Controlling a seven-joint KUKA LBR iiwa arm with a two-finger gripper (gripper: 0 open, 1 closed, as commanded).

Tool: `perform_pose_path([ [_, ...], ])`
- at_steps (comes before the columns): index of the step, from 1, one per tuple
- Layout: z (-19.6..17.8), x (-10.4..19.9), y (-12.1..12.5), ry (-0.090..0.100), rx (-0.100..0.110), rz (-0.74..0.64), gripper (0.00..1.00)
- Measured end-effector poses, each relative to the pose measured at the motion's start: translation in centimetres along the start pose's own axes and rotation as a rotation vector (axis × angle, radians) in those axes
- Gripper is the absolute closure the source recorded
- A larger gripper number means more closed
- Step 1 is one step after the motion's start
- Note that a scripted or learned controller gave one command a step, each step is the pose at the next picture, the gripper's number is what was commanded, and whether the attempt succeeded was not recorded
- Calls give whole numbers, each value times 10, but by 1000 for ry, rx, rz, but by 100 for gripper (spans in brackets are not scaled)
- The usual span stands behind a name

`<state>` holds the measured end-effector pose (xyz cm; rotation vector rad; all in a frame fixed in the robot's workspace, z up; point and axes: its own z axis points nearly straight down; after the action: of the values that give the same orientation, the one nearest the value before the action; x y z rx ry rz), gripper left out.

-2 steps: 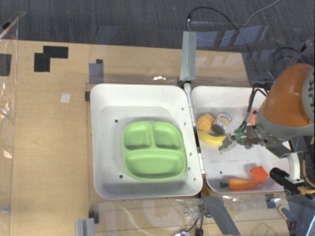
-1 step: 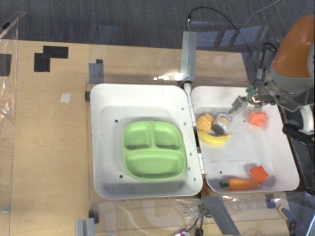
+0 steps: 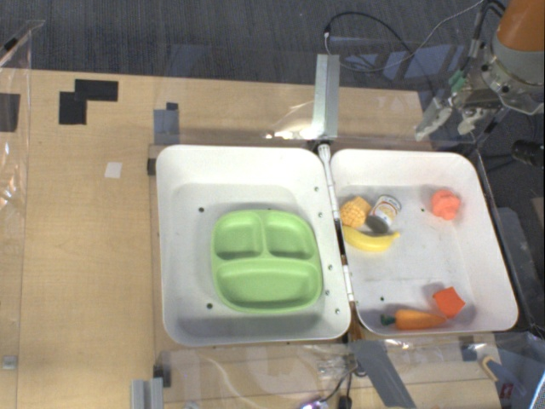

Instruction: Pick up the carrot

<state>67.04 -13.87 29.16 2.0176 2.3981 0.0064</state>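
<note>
The carrot (image 3: 419,319) is orange with a green stub end. It lies on its side along the front wall of the right bin (image 3: 477,254), just left of an orange block (image 3: 449,301). My gripper (image 3: 445,124) hangs beyond the right bin's far right corner, well away from the carrot. Its two fingers are spread apart and open, with nothing between them.
The right bin also holds a yellow banana (image 3: 371,240), a corn cob (image 3: 354,210), a small can (image 3: 386,213) and a pink-red fruit (image 3: 444,204). A green divided plate (image 3: 266,260) sits in the left bin (image 3: 183,254). A metal post (image 3: 327,92) rises behind the bins.
</note>
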Motion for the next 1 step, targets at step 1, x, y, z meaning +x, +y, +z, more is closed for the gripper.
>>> perform_pose_path([
  [1,166,-30,-67,1,0,-4,0],
])
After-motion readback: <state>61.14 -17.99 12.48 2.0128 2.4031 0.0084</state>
